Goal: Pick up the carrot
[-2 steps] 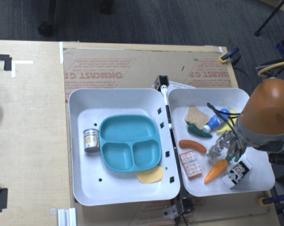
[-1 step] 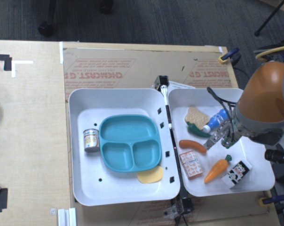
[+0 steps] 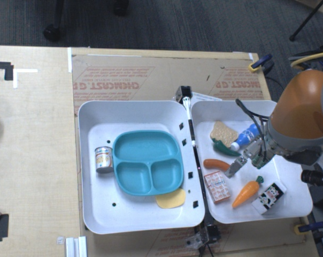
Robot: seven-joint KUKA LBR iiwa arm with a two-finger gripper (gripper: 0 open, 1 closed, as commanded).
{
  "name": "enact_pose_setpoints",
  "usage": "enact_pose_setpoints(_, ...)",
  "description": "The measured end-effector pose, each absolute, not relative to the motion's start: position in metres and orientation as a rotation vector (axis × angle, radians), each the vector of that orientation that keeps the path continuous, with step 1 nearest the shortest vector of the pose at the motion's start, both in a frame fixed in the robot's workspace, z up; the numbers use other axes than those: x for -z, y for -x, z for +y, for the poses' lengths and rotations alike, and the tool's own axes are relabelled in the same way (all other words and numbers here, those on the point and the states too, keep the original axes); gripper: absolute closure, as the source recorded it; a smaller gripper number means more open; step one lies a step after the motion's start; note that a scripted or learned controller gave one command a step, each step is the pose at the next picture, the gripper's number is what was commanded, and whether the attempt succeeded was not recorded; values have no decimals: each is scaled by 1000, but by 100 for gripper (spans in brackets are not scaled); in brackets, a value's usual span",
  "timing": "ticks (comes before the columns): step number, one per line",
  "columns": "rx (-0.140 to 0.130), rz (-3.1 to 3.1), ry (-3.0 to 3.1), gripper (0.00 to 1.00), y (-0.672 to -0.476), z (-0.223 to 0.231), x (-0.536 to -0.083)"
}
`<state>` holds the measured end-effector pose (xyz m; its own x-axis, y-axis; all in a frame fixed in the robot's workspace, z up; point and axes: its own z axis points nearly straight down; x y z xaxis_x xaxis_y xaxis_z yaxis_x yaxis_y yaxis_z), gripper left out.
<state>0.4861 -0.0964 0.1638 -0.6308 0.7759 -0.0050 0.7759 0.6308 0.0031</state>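
Carrot (image 3: 246, 193) lies at the near side of the right bin (image 3: 232, 214), between a small box (image 3: 217, 187) and a cow-print carton (image 3: 271, 196). The gripper (image 3: 235, 166) hangs just to its far left, beside a sausage (image 3: 216, 164). Whether it is spread or closed cannot be told. Descending here would likely catch the sausage or the box instead.

The carrot (image 3: 246, 193), orange with a small green top, lies tilted in the near part of the right bin, green end pointing far-right, ungrasped.
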Motion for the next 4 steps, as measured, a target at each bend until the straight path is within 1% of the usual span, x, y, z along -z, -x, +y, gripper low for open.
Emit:
enact_pose_setpoints(1, -3, 3022, -832, 0, -481, -123, -96)
enact_pose_setpoints(2, -4, 3014, -837, 100, -484, -124, -104)
enact_pose_setpoints(3, -4, 3014, -838, 0, -484, -124, -104)
enact_pose_setpoints(4, -6, 3006, -842, 100, -487, -125, -114)
